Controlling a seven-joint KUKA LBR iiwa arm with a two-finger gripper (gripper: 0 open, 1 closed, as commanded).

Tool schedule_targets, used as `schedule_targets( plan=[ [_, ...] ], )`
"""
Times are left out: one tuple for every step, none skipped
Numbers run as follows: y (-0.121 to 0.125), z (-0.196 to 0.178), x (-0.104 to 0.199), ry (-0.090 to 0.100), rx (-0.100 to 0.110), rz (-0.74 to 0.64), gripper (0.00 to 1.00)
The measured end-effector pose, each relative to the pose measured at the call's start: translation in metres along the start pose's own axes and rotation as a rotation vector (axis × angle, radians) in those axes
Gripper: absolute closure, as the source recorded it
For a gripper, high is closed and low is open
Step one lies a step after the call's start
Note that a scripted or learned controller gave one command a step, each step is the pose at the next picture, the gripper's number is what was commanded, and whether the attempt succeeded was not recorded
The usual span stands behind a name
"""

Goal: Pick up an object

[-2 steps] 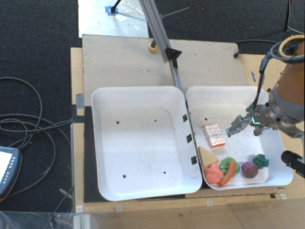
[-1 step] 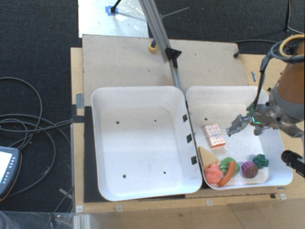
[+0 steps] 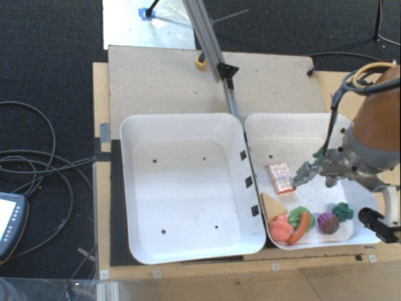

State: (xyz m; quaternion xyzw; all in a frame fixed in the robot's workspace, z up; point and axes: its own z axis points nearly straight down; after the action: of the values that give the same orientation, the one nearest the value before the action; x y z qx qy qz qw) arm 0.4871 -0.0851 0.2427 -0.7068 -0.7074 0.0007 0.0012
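White right bin [image 3: 276, 130] is seen to carry all the objects: a small red-and-white box [image 3: 280, 177] mid-bin; a tan wedge [image 3: 271, 204], red piece [image 3: 281, 229], green piece [image 3: 299, 216], purple piece [image 3: 328, 222] and dark green piece [image 3: 342, 211] along the near edge. Gripper [image 3: 301, 175] is poised just beside the box; jaws' state cannot be told. Left bin [image 3: 135, 168] adjoins on the worktop [image 3: 156, 80].

No legible text, label or number; the small carton [image 3: 280, 177] in the right bin [image 3: 282, 127] bears only blurred print
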Motion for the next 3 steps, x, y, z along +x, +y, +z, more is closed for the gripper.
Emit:
schedule_targets(
  plan=[
    [0.003,0.062,0.002,0.001,0.003,0.000,0.00],
    [0.009,0.107,0.004,0.001,0.001,0.000,0.00],
    [0.011,0.094,0.003,-0.001,-0.006,0.001,1.00]
  ],
)
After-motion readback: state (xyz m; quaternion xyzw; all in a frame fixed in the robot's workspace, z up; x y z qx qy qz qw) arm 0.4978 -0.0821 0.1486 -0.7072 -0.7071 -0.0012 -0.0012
